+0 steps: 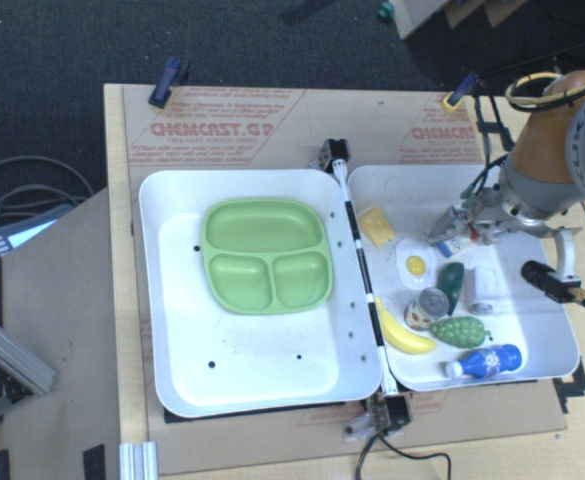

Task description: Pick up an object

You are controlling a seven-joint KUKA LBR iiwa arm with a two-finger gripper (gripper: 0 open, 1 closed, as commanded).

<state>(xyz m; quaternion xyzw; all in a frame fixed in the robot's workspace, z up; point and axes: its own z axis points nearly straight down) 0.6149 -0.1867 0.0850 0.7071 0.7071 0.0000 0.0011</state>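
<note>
The right bin (562, 346) holds several small objects. A yellow block (376, 225) lies at its upper left, with a fried-egg toy (415, 265) just below it. Further down are a dark green piece (452, 280), a small tin can (432, 303) and a white piece (486, 284). Along the front lie a banana (404, 333), a bumpy green fruit (459, 330) and a blue bottle (488, 361). My gripper (464, 225) hangs low over the upper middle of this bin, right of the yellow block and above the dark green piece. The wrist hides its tips.
The left bin (172, 298) holds a green divided plate (267, 254). A black rail (357, 258) runs between the two bins. The arm's grey and orange body (550, 158) covers the right bin's upper right corner. Clamps and cables sit along the board's far edge.
</note>
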